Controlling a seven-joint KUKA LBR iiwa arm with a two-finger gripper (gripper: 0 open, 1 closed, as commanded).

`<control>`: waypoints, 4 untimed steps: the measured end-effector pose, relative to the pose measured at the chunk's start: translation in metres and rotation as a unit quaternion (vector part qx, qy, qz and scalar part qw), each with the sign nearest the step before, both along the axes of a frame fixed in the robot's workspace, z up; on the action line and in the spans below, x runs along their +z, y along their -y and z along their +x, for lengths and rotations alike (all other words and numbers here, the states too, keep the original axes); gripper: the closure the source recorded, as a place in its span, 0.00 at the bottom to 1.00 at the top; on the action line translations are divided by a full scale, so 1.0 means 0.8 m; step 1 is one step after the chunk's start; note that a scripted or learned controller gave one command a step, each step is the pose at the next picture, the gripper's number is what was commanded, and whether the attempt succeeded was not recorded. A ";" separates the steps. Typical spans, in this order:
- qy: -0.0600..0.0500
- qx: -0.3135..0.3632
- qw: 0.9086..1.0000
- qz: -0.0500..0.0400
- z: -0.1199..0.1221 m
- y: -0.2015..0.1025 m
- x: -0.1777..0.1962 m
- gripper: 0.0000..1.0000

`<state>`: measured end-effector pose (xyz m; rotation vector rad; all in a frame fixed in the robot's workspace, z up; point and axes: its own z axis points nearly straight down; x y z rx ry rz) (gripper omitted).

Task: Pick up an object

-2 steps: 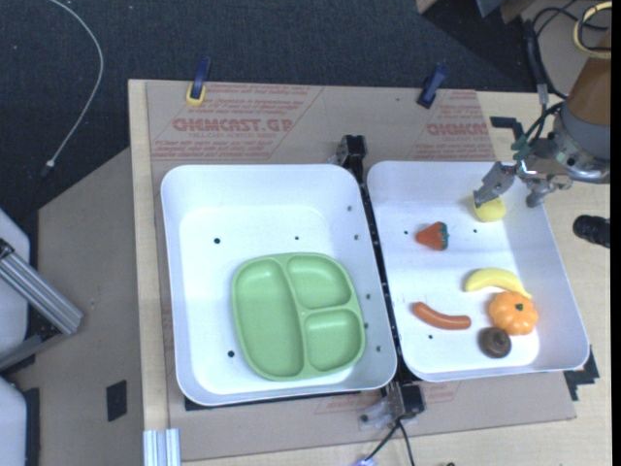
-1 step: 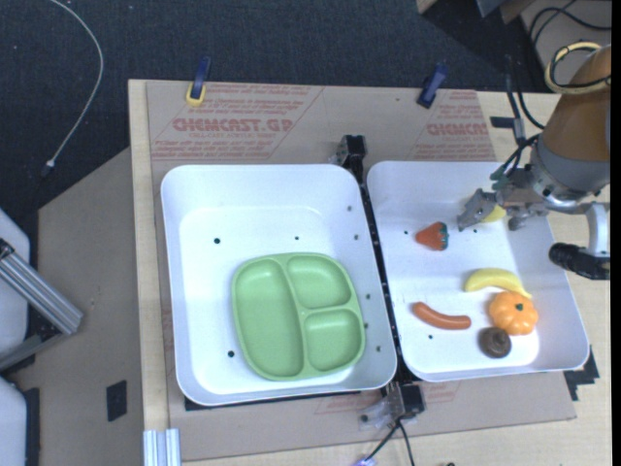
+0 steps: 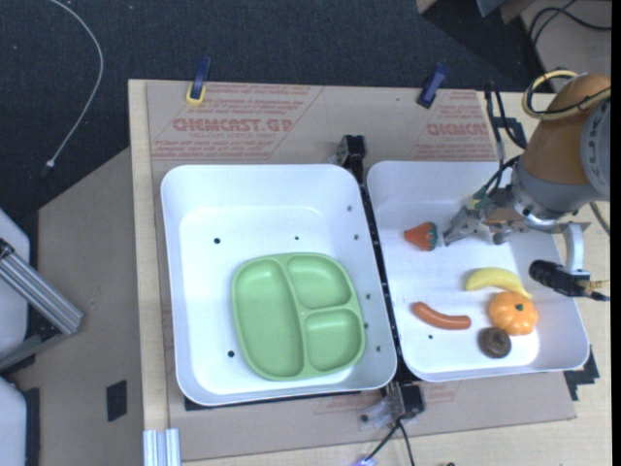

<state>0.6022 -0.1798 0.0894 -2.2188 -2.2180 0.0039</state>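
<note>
Gripper (image 3: pixel 456 229) low in right bin (image 3: pixel 388 260), just beside red strawberry toy (image 3: pixel 421 236); jaw state cannot be told. Banana (image 3: pixel 495 280), sausage (image 3: pixel 441 316), pumpkin (image 3: pixel 512 314) nearby. Green divided plate (image 3: pixel 294 314) in left bin (image 3: pixel 194 260).

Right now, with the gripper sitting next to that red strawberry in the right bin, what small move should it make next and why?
Probably a short nudge toward the strawberry, then a close. The gripper sits just beside it in the right bin, nearer to it than to the banana, sausage or pumpkin. Nothing appears held yet.
</note>
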 end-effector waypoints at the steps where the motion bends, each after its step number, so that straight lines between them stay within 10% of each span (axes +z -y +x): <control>1: 0.003 0.000 1.000 -0.001 0.002 0.000 0.017 1.00; 4: 0.004 0.000 1.000 -0.001 0.009 0.001 0.176 1.00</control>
